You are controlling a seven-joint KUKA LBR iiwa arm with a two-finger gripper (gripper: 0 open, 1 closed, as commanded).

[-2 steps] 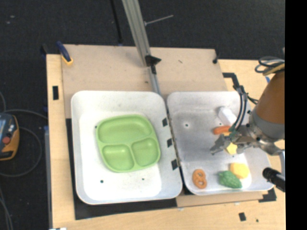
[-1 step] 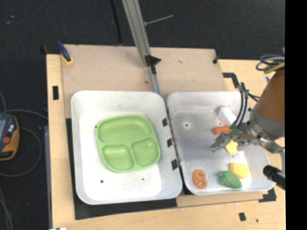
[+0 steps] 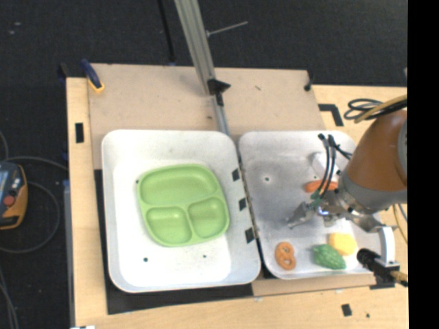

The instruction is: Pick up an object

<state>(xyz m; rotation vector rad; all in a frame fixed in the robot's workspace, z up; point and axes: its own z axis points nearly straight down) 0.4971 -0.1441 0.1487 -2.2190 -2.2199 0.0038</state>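
Note:
The right bin (image 3: 274,156) holds an orange pretzel-shaped toy (image 3: 285,255) near its front edge, a green bumpy toy (image 3: 328,257) beside it, and a yellow block (image 3: 342,242) further right. An orange carrot-like piece (image 3: 319,185) lies partly behind the arm's cables. My gripper (image 3: 300,216) hangs low over the middle of the right bin, its dark fingers pointing left, above and slightly right of the pretzel. Nothing shows between the fingers.
The left bin (image 3: 123,252) carries a green three-compartment plate (image 3: 182,204). A metal post (image 3: 199,46) rises behind the bins. The arm's orange band and grey wrist (image 3: 377,163) cover the right bin's right side.

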